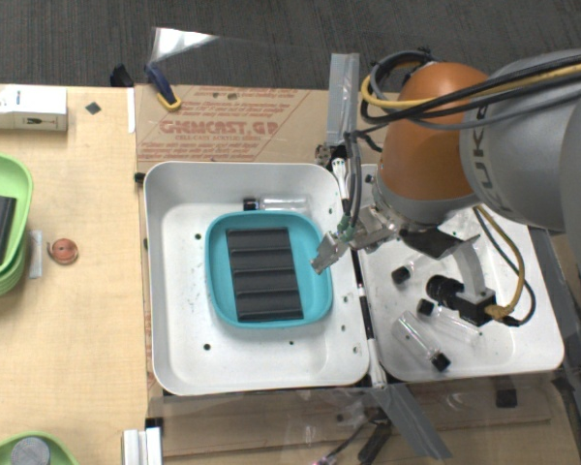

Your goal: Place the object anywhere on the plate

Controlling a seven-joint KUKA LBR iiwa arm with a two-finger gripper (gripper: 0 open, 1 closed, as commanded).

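We locate the gripper (pixel 329 252) at the right rim of the teal plate (pixel 219 260), inside the left bin (pixel 165 298). Open/closed state: we cannot tell. Just left of the jaws, the black ribbed block (pixel 263 271) lies flat on the plate, approx. centred. Up-left of the jaws, a clear tube (pixel 276 203) w/ black cap lies beside the plate's far rim. Right of the jaws, the right bin (pixel 533 347) holds small black pcs (pixel 400 275) and capped tubes (pixel 421 342).

Two white bins (pixel 172 342), one teal plate (pixel 217 269)
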